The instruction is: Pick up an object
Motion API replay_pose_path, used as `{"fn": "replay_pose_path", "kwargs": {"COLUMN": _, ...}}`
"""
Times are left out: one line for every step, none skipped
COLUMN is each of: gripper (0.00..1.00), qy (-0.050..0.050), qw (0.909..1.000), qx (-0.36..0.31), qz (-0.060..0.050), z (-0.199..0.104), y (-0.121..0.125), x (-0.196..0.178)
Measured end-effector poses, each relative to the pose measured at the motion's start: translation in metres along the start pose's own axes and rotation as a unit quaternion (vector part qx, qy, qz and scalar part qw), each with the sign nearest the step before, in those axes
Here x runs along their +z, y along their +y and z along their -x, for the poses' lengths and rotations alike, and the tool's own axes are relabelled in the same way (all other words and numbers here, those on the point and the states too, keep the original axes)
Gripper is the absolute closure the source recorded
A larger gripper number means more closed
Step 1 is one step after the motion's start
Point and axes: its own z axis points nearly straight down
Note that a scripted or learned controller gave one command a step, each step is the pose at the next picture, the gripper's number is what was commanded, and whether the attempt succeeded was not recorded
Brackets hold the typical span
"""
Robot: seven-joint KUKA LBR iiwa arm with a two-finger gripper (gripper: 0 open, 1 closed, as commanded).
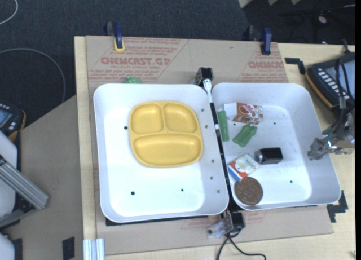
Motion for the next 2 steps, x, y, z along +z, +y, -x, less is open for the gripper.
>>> {"fn": "replay_pose_path", "kwargs": {"gripper": 1.00, "qy": -0.002, "qw": 1.0000, "qx": 0.000, "qz": 0.004, "z": 0.001, "y": 0.001, "x": -0.013}}
{"fn": "replay_pose_path", "kwargs": {"gripper": 1.00, "qy": -0.003, "qw": 1.0000, "qx": 0.000, "qz": 0.005, "z": 0.001, "y": 0.002, "x": -0.023}}
